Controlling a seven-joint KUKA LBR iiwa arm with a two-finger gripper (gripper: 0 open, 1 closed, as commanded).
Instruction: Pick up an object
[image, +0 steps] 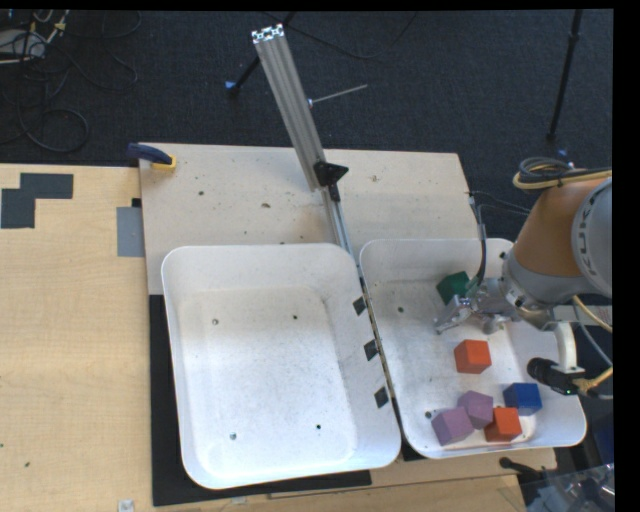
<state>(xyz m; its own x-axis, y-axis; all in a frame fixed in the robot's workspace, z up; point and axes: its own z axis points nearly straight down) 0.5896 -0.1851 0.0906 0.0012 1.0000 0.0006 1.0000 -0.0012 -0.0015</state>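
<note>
White and shallow, two bins sit side by side on the worktop (250, 190): the left bin (200, 280) and the right bin (400, 270). From the right side the grey arm (565, 240) with its orange band reaches over the right bin's far right part, and the gripper (462, 308) hangs low there, just beside a green block (453, 285) that lies at its far side. Whether that block sits between the fingers, or merely touches them, I cannot tell.

An orange cube (472, 356) rests alone near the middle of the right bin, a little toward the near edge from the gripper and apart from it. Along the near right corner a cluster lies close together: two purple blocks (463, 417), a second orange block (504, 424) and a blue cube (522, 397).

A slanted metal rail (292, 100) rises from the worktop's far edge, where the two bins meet.
</note>
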